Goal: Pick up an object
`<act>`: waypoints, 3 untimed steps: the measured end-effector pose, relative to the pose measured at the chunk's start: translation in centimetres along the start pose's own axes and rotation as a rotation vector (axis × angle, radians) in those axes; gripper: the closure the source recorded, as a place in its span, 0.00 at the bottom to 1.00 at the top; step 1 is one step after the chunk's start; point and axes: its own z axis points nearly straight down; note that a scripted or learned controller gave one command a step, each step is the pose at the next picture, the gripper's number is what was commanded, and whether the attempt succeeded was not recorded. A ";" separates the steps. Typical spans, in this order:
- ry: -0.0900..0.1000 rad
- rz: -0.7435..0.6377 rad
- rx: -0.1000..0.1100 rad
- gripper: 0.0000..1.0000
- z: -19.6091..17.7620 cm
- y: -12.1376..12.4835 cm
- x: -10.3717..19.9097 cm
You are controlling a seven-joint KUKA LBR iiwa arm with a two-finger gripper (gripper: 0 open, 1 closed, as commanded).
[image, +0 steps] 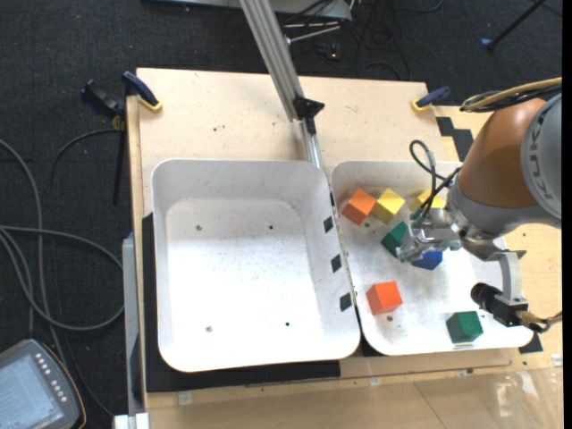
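The gripper is hanging over the right bin near its far edge, just above the dark green cube and blue cube. Finger state: cannot tell.

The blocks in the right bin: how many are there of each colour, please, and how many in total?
Orange: 2, one at the back and one near the front
Yellow: 2, one beside the back orange and one partly hidden by the arm
Green: 2, one by the gripper and one at the front
Blue: 1, under the gripper
Total: 7
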 end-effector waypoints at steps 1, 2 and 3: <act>0.000 -0.001 0.000 1.00 -4.7 0.2 0.0; 0.003 -0.005 0.006 1.00 -4.1 -0.4 5.1; 0.003 -0.005 0.007 1.00 -4.1 -0.6 9.8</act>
